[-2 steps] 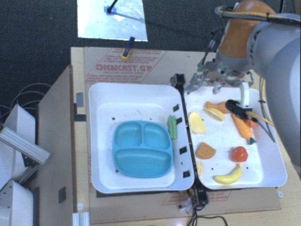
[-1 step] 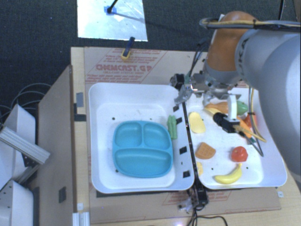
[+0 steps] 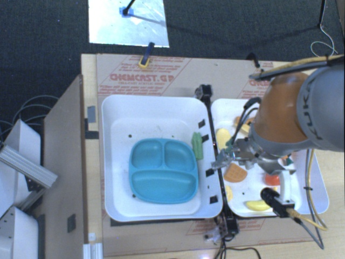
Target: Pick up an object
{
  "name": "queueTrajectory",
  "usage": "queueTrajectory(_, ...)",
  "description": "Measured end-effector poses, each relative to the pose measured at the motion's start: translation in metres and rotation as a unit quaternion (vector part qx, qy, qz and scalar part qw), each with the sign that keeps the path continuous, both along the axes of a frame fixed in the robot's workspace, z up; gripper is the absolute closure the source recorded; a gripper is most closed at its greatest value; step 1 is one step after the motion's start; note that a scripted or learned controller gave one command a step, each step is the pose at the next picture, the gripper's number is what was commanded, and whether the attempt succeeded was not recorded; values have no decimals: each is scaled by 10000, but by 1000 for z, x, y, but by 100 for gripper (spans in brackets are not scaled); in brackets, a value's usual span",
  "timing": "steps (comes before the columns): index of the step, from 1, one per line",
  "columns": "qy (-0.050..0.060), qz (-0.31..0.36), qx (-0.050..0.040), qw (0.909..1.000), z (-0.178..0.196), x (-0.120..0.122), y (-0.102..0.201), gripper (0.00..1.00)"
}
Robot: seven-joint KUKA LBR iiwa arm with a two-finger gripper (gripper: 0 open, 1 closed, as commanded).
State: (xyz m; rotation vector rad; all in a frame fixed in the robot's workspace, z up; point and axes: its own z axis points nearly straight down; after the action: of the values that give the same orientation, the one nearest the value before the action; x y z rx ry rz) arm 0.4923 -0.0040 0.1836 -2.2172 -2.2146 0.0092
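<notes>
Protective sheet [image 3: 161, 72] on the desk, beyond the left bin [image 3: 116, 144]: red print reading "CHEMCAST GP", seen upside down; the smaller red lines around it are too fine to read.
Arm housing [image 3: 323, 107], right of the left bin: dark letters "KU", the rest cut off by the frame edge.

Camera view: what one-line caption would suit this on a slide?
Grey robot arm reaches over the right bin of small food-like items, while a blue divided tray lies in the left bin.
</notes>
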Motion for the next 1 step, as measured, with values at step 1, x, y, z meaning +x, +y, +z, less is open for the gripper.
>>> queueTrajectory(1, -55, -16, -9, 10000, 1, -6, -72, 0)
